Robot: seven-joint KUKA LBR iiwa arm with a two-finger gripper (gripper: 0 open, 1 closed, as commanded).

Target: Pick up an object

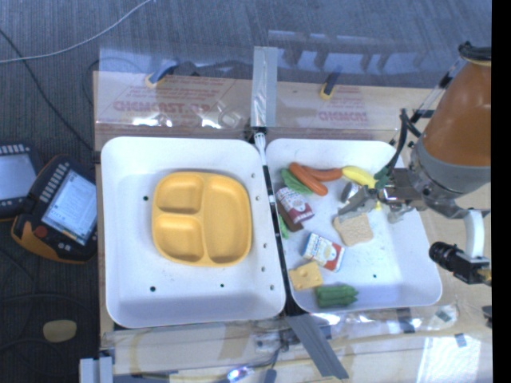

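Several toy foods lie in the right bin [415, 290]: an orange carrot [308, 178], a green pepper [292, 183], a yellow banana [358, 175], a red packet [295, 208], a slice of toast [354, 230], a white and red carton [323, 251], a cheese wedge [306, 277] and a green pickle [335, 295]. My gripper [352, 200] hangs over the right bin's upper middle, just above the toast and below the banana. Its fingers point left and stand open, with nothing between them.
The left bin [128, 294] holds a yellow divided plate [202, 217]. A ridge between the bins [270, 214] runs next to the red packet. The arm's orange band [467, 110] rises at the right. A handheld controller [60, 210] lies left of the bench.
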